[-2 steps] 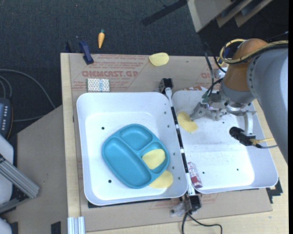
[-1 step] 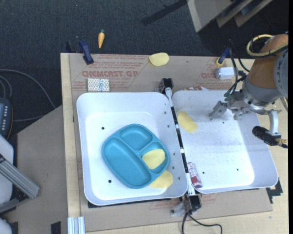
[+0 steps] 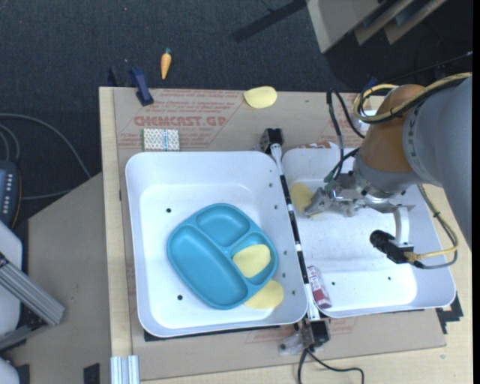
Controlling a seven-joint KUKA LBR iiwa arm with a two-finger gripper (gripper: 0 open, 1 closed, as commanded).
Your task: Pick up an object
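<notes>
Yellow and rounded, a soft-looking piece (image 3: 301,196) lies in the right white bin (image 3: 375,289), close against its left wall. The grey two-finger gripper (image 3: 321,204) is low just beside it, metal tips pointing toward it. The step in hand seems the approach to grasp. How far the fingers are spread I cannot tell (the wrist hides much), and nothing shows between them. Next, the tips must straddle the piece and close.

We see a dark blue-grey carpeted floor (image 3: 67,52) around a tan cardboard-covered bench top (image 3: 202,112), grey cables (image 3: 45,135) looping at left, and a pale beige cabinet (image 3: 375,19) at top right.
</notes>
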